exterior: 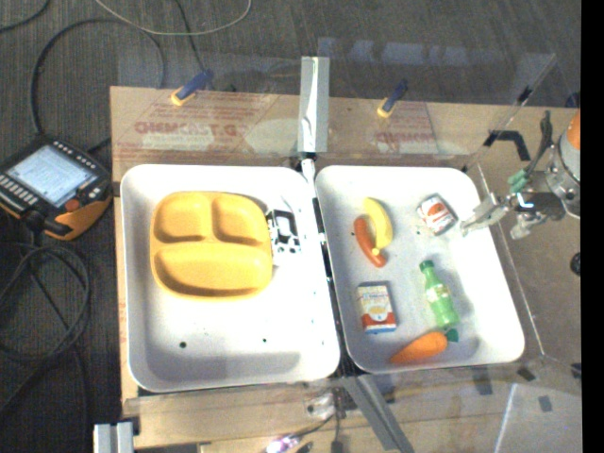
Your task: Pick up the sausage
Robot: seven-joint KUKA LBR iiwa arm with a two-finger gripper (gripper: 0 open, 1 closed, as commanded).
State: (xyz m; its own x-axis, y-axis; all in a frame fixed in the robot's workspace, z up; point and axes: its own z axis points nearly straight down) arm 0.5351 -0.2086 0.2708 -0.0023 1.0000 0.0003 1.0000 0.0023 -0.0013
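Red-orange sausage (pixel 368 241) lies in right bin (pixel 491 343), upper left, touching banana (pixel 379 221) w/ its top end partly tucked under it. Gripper (pixel 486 212) hangs at bin's right rim near can (pixel 436 214), arm cut off at frame edge; fingers too small & blurred, can't tell if parted or closed.

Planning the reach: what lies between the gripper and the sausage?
In the camera view, a small can and the banana lie between the gripper and the sausage.

Single fixed camera above bench, looking down at slant. Far edge of bench toward frame top, near edge at bottom. Distant enough to take in both shallow white plastic bins (pixel 132 281) side by side, brown board (pixel 226 125) beneath, dark carpet floor (pixel 57 64) beyond.
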